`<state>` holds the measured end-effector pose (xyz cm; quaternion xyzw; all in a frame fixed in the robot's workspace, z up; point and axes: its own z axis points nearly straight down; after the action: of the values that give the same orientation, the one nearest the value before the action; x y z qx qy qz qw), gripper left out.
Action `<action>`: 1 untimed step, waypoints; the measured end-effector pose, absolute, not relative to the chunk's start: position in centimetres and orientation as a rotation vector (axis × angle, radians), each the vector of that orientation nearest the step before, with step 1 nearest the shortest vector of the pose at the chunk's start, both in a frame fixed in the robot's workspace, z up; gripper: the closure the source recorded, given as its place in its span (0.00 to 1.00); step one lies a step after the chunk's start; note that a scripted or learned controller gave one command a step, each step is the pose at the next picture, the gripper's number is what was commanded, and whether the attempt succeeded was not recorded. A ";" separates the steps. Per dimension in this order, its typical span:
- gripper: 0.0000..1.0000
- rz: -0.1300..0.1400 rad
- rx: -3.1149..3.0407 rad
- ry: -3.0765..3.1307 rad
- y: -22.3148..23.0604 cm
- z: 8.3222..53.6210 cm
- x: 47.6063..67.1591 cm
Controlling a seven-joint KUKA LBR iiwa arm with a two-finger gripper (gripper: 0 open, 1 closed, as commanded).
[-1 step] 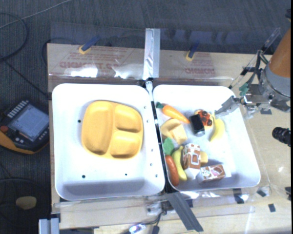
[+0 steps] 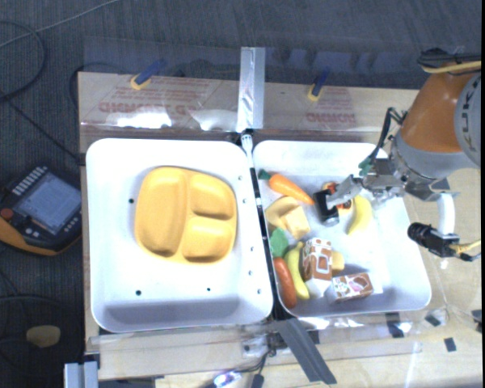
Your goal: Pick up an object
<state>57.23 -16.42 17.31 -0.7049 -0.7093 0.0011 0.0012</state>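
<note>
Lying beside claw [image 2: 333, 203]: banana [image 2: 358, 214]

Right bin [image 2: 404, 241] — toy foods heaped at its left side, carrot [image 2: 289, 187], cheese wedge [image 2: 284, 214], bananas [image 2: 357, 214], printed cartons [image 2: 352, 285], sausage [image 2: 284, 276].

My gripper [image 2: 333, 202] is low inside the right bin [image 2: 404, 297], and my arm [image 2: 436, 128] comes in from the right side. The tip is just beside a banana [image 2: 357, 214] and near a carrot [image 2: 289, 187]. Under the carrot lies a yellow cheese wedge [image 2: 284, 215]. Lower in this bin I see a green piece [image 2: 280, 243], a red sausage [image 2: 284, 277], a second banana [image 2: 297, 277] and two small printed cartons [image 2: 333, 272]. The left bin [image 2: 113, 297] bears a yellow divided plate [image 2: 186, 213]. A handheld pendant [image 2: 32, 210] lies on the floor at the left.
</note>
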 end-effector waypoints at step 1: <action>0.00 -0.001 -2.236 -2.216 -16.4 9.8 61.9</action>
<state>61.85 -16.44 9.82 -0.7103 -0.7039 -0.0002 -0.0032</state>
